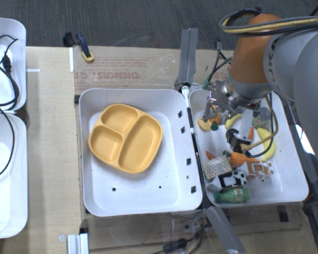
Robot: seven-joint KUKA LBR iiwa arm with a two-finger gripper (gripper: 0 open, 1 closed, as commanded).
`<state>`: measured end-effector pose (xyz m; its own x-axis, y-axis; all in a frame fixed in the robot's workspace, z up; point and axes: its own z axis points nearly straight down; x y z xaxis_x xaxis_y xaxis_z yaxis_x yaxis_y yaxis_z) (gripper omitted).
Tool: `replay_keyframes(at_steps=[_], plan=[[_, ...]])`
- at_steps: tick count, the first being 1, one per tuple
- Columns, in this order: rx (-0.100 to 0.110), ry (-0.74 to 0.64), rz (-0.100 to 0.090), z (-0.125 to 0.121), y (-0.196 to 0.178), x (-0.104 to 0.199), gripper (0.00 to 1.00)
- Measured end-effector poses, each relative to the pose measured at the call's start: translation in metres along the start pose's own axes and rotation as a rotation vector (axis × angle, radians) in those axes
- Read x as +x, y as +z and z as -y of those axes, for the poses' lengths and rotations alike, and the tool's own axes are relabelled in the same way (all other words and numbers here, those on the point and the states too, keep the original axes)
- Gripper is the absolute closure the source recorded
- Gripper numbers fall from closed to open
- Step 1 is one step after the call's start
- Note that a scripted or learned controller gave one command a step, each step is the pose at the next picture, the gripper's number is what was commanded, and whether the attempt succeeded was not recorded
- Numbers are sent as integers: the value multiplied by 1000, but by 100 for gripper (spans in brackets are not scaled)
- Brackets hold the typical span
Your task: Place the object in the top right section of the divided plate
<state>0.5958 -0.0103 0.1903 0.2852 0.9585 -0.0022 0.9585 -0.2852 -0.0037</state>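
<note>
Gripper: we see the gripper (218, 109) low in the right bin (294, 187), at its far left corner, under the orange band of the arm (286, 46).
Fingers: we cannot tell if they are apart or together; cables and the wrist cover much of them.
Object: the task does not name it, so we only guess. A small yellow piece (205, 124) with a bit of green and orange lies just below the gripper, close to touching it. We cannot say that it is held.
Other toys: nearer to the camera than the gripper lie a banana (267, 141), an orange piece (237, 157), a waffle (216, 168), a black and white toy (232, 179) and a green toy (233, 195).
Plate: the plate (126, 137) is well to the left of the gripper, in the left bin (143, 202), across the wall between the bins. All three sections look bare.
Stage: we judge the pick is in hand, nothing is placed yet.
Risk one: the toys are crowded, so the fingers may close on two pieces, or push the target against the bin wall.
Risk two: a weak hold on a small round piece may slip while crossing the wall.
Risk three: the plate sits turned, so the top right section may be mistaken for the big one beside it.
</note>
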Motion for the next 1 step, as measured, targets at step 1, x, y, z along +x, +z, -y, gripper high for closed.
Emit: replay_keyframes(at_steps=[1], plan=[[-2, -287, 0, 31, -30, 48, 100]])
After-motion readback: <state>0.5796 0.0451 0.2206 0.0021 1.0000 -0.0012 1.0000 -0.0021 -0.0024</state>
